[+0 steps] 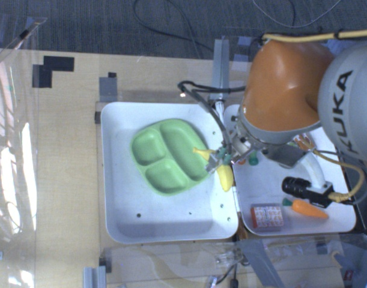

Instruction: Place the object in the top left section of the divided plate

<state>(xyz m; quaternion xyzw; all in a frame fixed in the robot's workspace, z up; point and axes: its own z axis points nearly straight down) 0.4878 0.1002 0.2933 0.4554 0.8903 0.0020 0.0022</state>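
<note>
A light green divided plate lies in the left white bin. It has three sections: one at the upper left, one at the bottom, and a long one on the right. My gripper hangs over the plate's right rim, by the wall between the two bins. It is shut on a yellow banana. The banana's thin stem pokes left over the plate's right section, and its thick end hangs down to the right, over the bin's edge.
The right white bin holds an orange carrot and a small red and white box near its front. The arm's big orange and grey body covers the back of that bin. Cables trail behind the bins.
</note>
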